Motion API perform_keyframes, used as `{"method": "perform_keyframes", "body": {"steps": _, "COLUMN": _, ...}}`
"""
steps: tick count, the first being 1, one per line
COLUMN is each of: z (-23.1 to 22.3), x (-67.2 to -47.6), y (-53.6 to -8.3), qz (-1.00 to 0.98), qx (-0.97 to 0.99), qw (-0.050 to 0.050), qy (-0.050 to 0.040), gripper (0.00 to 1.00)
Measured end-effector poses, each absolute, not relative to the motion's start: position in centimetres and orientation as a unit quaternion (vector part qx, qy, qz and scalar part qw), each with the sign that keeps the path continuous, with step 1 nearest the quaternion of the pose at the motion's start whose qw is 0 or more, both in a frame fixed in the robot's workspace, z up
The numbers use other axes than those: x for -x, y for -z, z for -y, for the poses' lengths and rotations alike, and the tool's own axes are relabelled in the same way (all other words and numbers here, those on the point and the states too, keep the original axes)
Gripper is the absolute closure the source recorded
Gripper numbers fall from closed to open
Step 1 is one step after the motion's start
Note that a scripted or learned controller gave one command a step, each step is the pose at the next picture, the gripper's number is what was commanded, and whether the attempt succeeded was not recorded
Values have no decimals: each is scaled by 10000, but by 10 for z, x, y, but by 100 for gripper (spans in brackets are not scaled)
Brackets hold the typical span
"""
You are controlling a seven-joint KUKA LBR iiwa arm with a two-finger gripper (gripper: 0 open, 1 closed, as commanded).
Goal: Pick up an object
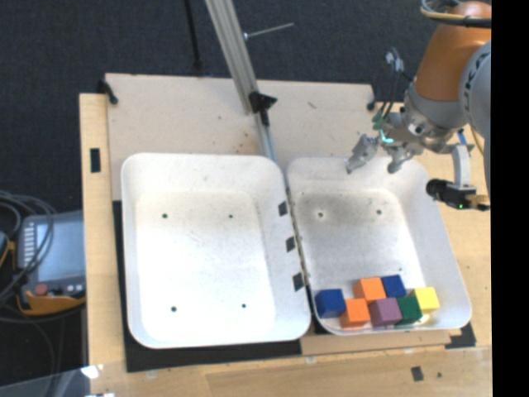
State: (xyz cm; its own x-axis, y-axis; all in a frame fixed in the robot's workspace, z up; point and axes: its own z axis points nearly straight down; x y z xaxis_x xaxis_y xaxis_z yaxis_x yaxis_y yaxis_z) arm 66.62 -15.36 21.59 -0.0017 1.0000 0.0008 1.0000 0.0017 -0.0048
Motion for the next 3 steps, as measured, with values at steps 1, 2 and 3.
{"method": "perform_keyframes", "body": {"steps": 1, "z": 154, "x": -667, "y": -219, "qz": 7087, "qx": 7055, "qw": -8, "qy": -10, "gripper": 0}}
{"method": "perform_keyframes", "body": {"steps": 2, "z": 155, "x": -663, "y": -178, "qz": 7071, "qx": 7071, "qw": 2, "qy": -17, "gripper": 0}}
{"method": "perform_keyframes", "body": {"steps": 3, "z": 162, "x": -663, "y": -135, "qz": 7067, "qx": 7075, "qw": 0, "qy": -18, "gripper": 0}}
